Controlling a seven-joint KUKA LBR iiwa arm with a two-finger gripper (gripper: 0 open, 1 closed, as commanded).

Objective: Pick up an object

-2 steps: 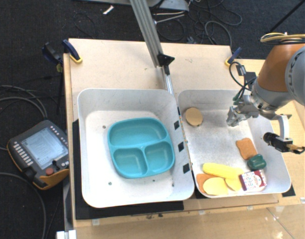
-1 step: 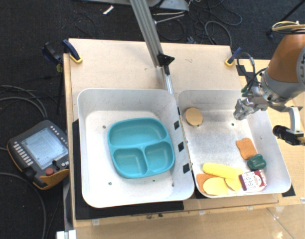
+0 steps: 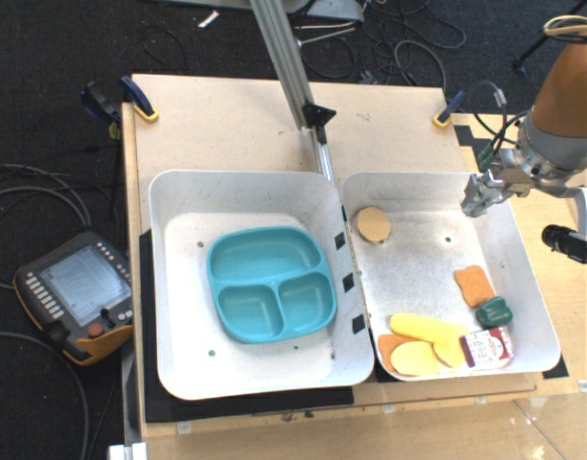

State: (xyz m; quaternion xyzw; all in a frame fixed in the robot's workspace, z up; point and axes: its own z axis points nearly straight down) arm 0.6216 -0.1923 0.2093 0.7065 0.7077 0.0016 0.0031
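Orange piece (image 3: 473, 284) below tool (image 3: 478, 199)

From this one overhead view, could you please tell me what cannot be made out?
- Hand, camera view: too small and blurred to tell its grip state.
- Arm: cut off by the right edge.
- Small carton: label print too small to read.
- Orange items under the yellow pieces: mostly covered.

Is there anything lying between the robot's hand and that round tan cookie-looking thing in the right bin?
No. In the camera view, bare white bin floor stretches between the hand and the round tan piece.
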